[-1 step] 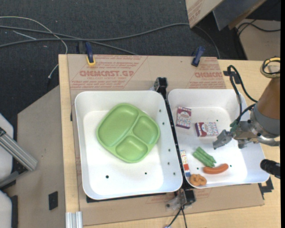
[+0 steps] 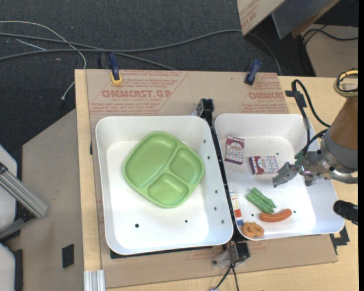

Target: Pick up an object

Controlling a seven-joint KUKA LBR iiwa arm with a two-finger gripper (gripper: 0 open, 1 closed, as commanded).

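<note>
Hovering open, gripping nothing: end effector (image 2: 286, 173). Lying just beside it, small carton (image 2: 263, 165). Lying near, below it: green beans (image 2: 260, 199), sausage (image 2: 276, 215).

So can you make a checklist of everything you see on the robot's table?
Surface: bench of printed board, bearing a left bin and a right bin, both white.
Job's things: right bin has two small cartons, green beans, a sausage, a pretzel-like snack, a thin packet.
Clutter: green divided plate in left bin.
Grippers: end effector over right bin, beside one carton; nothing seen held.
Cables: black cable along the arm; grey wires on floor.
Surroundings: dark carpet, two clamps, cardboard box.
</note>
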